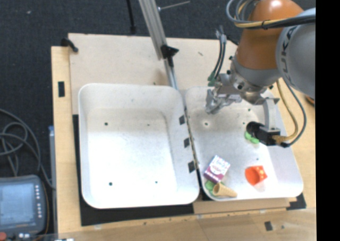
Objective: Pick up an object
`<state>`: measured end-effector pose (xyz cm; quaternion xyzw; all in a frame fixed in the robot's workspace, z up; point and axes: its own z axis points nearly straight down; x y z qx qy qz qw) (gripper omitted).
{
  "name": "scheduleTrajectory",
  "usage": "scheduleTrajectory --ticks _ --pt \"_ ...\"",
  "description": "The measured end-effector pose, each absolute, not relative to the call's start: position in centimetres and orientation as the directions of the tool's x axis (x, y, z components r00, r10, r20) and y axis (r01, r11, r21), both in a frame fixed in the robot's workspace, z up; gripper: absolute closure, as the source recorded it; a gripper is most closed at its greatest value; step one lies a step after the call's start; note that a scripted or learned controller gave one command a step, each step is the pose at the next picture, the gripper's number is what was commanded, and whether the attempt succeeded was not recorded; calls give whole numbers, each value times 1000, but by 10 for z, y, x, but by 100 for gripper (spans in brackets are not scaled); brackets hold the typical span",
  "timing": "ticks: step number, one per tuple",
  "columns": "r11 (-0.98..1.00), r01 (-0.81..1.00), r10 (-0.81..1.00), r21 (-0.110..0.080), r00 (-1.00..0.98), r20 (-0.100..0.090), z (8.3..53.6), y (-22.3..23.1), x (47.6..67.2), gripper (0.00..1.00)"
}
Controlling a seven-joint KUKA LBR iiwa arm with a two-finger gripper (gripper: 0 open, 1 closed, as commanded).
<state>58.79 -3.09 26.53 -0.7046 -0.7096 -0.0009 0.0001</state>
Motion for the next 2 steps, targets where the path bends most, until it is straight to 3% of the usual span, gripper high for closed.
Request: scheduleTrajectory --ticks 2 --pt "8 1000 1000 -2 -8 2 264 82 565 100"
